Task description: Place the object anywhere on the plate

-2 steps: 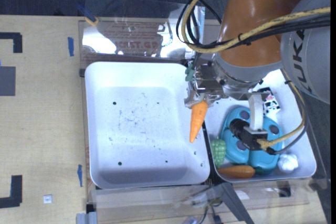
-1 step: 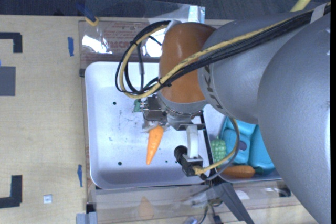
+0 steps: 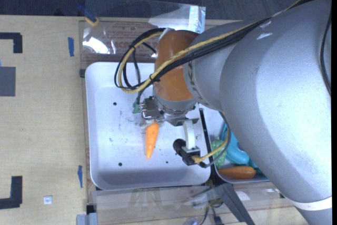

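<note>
Carrot (image 3: 151, 139) hangs from gripper (image 3: 153, 119) at frame center, top pinched between closed fingers, over white bin (image 3: 105, 113); plate unseen, placement remains.

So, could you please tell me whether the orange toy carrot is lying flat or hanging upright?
Cannot tell for sure. The orange toy carrot points tip-down in the view directly below the gripper, over the shallow white bin; its top end is hidden.

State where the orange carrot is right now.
In the camera view the carrot hangs or lies over the floor of the left white bin, just below the gripper, its thick end up by the wrist and its tip pointing toward the bin's near edge.
</note>
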You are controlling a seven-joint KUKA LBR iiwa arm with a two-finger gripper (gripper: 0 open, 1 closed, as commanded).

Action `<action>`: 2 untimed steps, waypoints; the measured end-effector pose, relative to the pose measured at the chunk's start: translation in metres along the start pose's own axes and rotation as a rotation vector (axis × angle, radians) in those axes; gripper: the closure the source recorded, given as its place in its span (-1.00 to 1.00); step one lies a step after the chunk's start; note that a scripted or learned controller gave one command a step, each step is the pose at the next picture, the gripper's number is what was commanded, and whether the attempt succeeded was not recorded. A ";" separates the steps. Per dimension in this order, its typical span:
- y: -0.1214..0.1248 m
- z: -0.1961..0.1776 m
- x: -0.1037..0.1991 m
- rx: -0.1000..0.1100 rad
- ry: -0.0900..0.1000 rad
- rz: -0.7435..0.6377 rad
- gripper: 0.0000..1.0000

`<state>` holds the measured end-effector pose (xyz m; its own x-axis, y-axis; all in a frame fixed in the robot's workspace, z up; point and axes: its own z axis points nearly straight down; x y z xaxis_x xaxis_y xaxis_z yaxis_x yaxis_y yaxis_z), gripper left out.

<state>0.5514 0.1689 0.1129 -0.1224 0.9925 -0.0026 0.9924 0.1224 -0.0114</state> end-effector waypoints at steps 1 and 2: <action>-0.014 -0.074 0.036 -0.014 0.005 0.091 1.00; 0.023 -0.077 -0.031 -0.012 0.000 0.075 1.00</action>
<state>0.5789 0.1416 0.1896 -0.0473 0.9989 -0.0029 0.9989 0.0473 0.0004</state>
